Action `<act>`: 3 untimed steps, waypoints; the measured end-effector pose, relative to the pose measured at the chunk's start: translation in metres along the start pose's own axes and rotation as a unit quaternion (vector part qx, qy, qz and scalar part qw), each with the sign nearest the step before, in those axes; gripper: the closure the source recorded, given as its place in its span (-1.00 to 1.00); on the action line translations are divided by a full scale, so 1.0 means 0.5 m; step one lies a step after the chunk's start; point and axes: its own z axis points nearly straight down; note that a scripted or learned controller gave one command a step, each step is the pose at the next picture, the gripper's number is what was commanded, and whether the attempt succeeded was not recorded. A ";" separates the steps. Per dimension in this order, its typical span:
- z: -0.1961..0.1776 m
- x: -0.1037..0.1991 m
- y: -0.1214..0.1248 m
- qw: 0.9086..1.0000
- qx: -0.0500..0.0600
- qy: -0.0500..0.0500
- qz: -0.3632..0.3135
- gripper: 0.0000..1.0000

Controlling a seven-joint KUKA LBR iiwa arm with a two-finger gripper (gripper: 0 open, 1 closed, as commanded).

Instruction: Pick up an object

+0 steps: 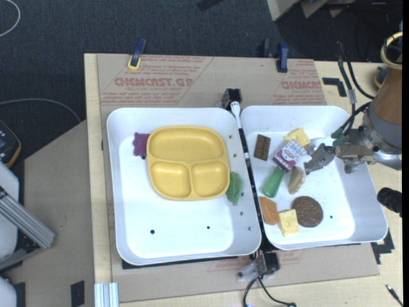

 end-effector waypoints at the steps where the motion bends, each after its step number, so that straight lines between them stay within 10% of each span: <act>1: -0.012 0.001 0.003 1.000 -0.006 -0.001 -0.002 -1.00; 3: 0.165 0.011 -0.009 1.000 -0.005 0.000 -0.001 -1.00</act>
